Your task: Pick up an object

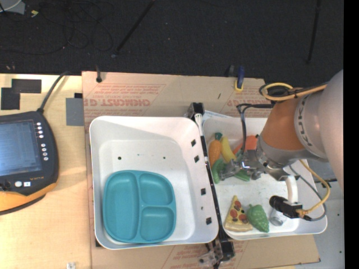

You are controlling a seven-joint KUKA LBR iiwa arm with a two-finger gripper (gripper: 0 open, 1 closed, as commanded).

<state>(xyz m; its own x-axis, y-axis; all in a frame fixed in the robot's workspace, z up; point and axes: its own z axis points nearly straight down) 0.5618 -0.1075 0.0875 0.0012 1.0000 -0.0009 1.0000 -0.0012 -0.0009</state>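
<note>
Pincer [242,167] hangs low over the far-left part of the right bin [253,194], metal parts glinting just above a huddle of toy food. Whether it is spread or pressed together I cannot tell; the wrist and the clutter mask it, and nothing is plainly pinched.

Closest to it is a dark green piece [243,177], flat and leafy-looking, lying right beneath the pincer; I judge this the likeliest pick. Just left of it stands a small heap: an orange carrot [215,151] with a green top against the bin's left wall, a yellow piece [226,148] leaning on it, and a red piece [251,143] a little right, partly behind the wrist. All look like smooth moulded plastic, rounded and slippery. They are bunched into the corner, so a clean grip on one without nudging the others seems hard.

Nearer in the same bin lie a pizza slice [238,214], a pale wedge with red dots, and beside it, touching, a lumpy green lump [258,218]. These sit apart from the heap, with bare floor around them, and would be easier to reach.

Left bin [146,142], white and shallow with sloped walls, holds a teal plate [140,206] split into three wells. Both bins rest on cardboard [140,94]. Far left sits a pendant [22,150].
</note>
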